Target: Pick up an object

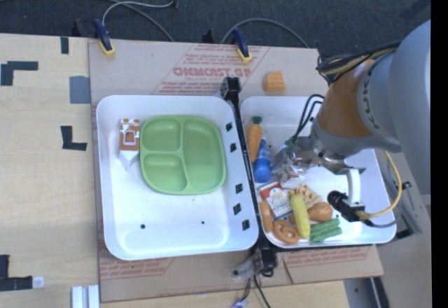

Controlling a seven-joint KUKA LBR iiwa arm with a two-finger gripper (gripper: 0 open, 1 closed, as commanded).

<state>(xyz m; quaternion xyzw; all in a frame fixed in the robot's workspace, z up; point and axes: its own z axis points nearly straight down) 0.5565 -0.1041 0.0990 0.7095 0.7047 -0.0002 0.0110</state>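
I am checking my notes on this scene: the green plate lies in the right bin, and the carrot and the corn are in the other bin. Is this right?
Not quite. The camera view shows the green plate in the left bin, not the right one. The carrot and the corn are in the other bin, the right bin, as you wrote.

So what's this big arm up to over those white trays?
The grey robot arm with the orange band reaches in from the right, its tool down in the right white bin, over a heap of toy food: an orange carrot, a blue bottle, a yellow corn cob. The left white bin has a green divided plate. Nothing looks lifted yet.
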